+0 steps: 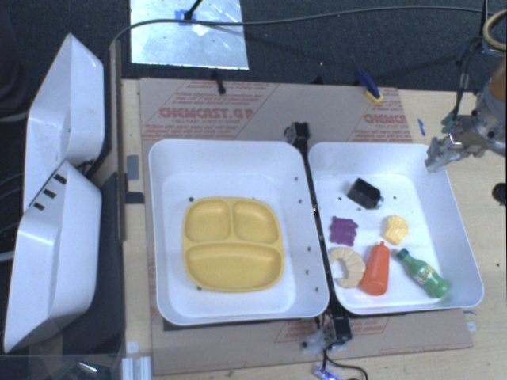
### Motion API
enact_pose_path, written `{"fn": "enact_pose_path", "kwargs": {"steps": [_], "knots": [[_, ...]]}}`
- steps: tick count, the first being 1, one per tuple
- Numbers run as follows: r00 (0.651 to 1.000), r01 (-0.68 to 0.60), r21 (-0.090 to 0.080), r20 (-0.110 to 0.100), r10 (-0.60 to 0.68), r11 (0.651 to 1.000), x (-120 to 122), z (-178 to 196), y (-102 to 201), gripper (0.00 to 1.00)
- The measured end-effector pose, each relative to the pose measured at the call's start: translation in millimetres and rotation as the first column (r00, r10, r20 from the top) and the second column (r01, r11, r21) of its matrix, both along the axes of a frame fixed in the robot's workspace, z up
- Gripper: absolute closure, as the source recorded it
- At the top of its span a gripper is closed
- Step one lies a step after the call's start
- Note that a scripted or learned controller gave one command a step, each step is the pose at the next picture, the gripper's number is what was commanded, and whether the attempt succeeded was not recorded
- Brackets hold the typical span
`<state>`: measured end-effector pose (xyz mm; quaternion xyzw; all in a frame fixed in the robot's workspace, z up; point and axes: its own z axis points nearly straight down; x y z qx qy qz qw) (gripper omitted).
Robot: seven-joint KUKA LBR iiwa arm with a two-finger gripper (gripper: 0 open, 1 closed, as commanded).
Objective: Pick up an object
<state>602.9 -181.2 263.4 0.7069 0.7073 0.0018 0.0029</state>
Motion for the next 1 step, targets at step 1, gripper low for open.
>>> {"fn": "enact_pose_path", "kwargs": {"steps": [1], "knots": [[1.000, 0.000, 0.001, -0.005, 0.000, 1.000, 0.3, 3.5, 0.0, 1.00]]}}
